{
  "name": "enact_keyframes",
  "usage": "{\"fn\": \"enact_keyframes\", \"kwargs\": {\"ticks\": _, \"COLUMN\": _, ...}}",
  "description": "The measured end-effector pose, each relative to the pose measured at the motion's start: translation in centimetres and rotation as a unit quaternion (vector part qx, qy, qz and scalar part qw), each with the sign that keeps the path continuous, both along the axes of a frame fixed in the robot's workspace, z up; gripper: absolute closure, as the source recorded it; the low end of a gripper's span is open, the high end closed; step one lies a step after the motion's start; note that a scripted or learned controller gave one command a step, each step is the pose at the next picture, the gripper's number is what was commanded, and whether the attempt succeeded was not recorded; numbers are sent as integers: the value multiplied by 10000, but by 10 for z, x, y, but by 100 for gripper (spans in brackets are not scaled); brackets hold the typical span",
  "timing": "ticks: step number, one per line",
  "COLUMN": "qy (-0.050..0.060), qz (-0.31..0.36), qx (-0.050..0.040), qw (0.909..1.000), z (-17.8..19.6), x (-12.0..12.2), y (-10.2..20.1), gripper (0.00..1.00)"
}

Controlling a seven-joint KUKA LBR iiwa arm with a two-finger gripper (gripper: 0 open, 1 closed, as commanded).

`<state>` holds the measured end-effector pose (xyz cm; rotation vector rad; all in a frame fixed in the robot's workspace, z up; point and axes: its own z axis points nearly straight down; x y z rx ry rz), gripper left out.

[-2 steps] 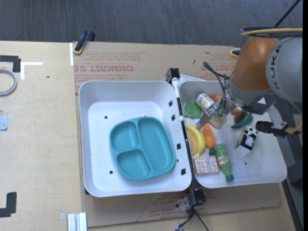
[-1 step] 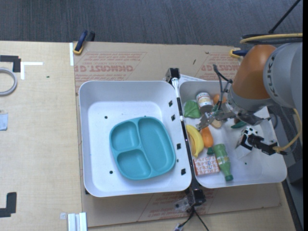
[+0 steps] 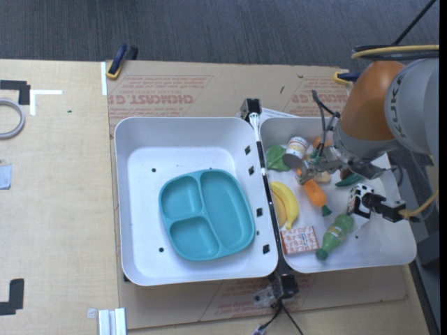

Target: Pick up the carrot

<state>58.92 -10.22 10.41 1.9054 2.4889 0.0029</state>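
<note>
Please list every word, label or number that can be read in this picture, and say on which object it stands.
Red print on the cardboard sheet, upside down from this camera: too blurred to read with certainty.
Red and white packet in the right bin: print too small to read.
Label on the small jar: too small to read.

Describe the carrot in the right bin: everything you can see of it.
The carrot is a small orange piece, smooth and plastic-looking like a toy, lying flat on the floor of the right bin. It runs at a slant, its upper end under the claw, its lower end pointing toward the green bottle. The banana lies just to its left, apart from it. Whether the claw touches it cannot be told.
</note>
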Motion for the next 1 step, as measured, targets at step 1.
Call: {"fn": "enact_keyframes", "kwargs": {"ticks": 1, "qy": 28, "qz": 266, "qx": 9, "qw": 9996, "z": 88, "x": 20, "y": 68, "gripper": 100}}
